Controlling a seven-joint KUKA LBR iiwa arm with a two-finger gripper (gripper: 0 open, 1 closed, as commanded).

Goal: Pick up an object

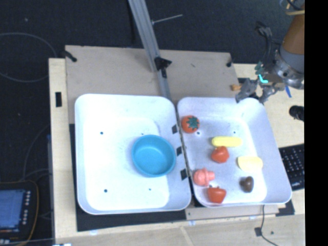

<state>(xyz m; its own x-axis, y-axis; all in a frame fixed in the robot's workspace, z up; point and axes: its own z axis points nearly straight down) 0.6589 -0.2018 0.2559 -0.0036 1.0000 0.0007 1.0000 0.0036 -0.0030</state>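
Observation:
My gripper [252, 93] hangs over the far right corner of the right bin [271, 132], its fingers spread open with nothing between them. Below it, inside that bin, lie several small objects: a red tomato-like piece [190, 123] near the left wall, a yellow banana-like piece [226, 141], a red piece [220, 155] just under it, a pale yellow block [250, 162], a dark brown piece [247, 184], a pink piece [203, 177] and a red strawberry-like piece [216, 194]. All of them lie apart from the gripper.
The left bin [97, 117] holds a blue bowl [152, 155]. A grey metal pole [146, 29] slants up from the seam between the bins. A black keyboard [293, 165] lies right of the right bin. A small screen [15, 208] sits at bottom left.

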